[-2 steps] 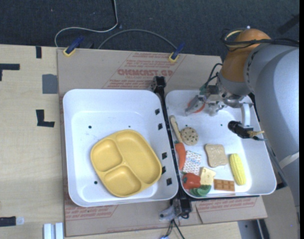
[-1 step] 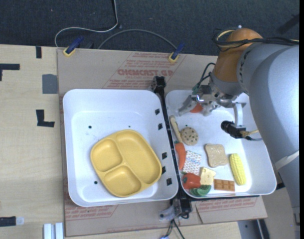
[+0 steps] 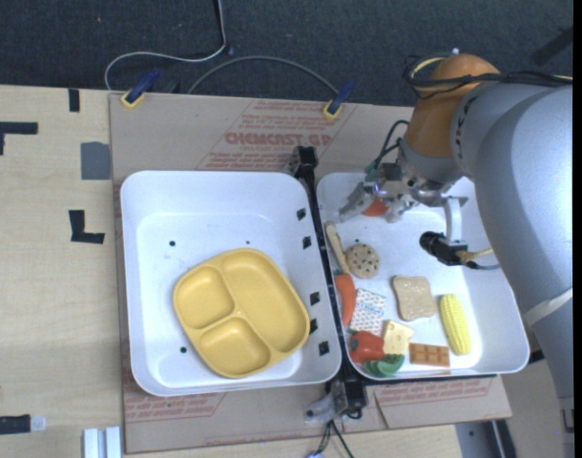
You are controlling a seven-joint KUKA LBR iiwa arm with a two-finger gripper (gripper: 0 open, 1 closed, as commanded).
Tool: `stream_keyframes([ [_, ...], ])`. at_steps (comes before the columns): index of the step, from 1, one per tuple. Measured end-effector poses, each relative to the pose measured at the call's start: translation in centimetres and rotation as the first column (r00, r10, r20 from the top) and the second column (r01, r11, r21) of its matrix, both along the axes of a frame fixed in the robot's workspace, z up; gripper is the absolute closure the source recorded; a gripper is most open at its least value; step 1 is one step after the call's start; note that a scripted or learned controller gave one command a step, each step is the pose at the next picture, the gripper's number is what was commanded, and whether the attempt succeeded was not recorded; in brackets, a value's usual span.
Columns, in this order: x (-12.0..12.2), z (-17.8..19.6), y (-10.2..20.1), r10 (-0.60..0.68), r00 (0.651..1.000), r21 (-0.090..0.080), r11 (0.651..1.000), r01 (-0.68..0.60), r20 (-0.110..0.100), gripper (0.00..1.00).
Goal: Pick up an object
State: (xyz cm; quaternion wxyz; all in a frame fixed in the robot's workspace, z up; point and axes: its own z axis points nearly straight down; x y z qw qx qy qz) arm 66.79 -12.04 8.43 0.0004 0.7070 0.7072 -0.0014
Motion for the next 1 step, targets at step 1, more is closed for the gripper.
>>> stream_keyframes([
  [1, 0.01, 0.04, -1.87, -0.001, 1.0, 0.0, 1.0, 0.001, 0.001, 0.0],
])
